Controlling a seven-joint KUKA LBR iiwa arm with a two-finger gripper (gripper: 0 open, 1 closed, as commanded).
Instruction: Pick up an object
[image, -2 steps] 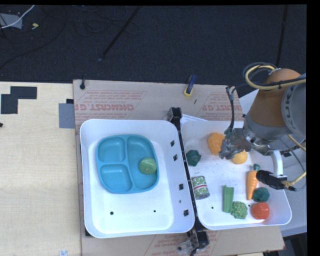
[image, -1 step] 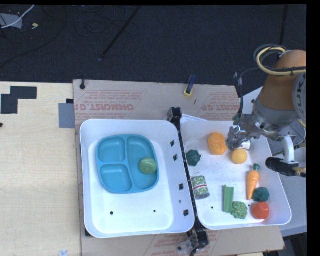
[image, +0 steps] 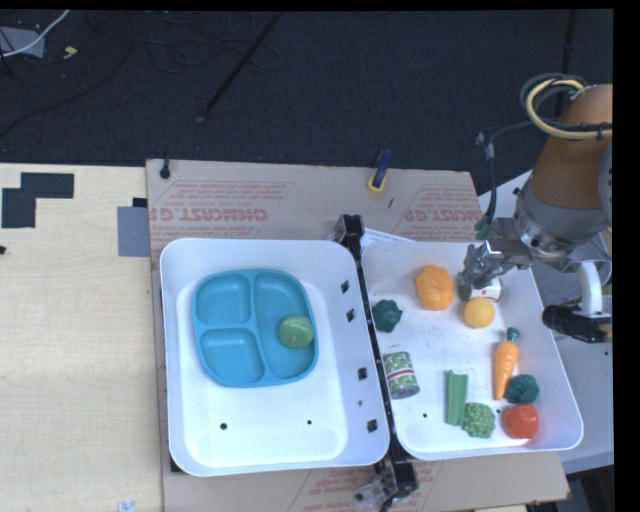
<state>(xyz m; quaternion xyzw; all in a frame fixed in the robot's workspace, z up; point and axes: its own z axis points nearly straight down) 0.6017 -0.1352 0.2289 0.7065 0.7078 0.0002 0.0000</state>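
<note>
My gripper (image: 477, 278) hangs over the back of the right bin (image: 560, 440). It sits between an orange fruit (image: 434, 287) on its left and a small yellow fruit (image: 479, 313) just in front of it. Nothing shows clearly in its grasp. Further forward in this bin lie a carrot (image: 505, 366), a red tomato (image: 520, 422), a piece of broccoli (image: 478, 419), a green stalk (image: 456, 396), a small labelled can (image: 399, 374) and a dark green vegetable (image: 386, 315).
The left bin (image: 190, 420) holds a blue divided plate (image: 235, 345) with a green round fruit (image: 295, 331) in its right compartment. A black divider (image: 365, 340) runs between the bins. A second dark green piece (image: 521, 388) lies beside the carrot.
</note>
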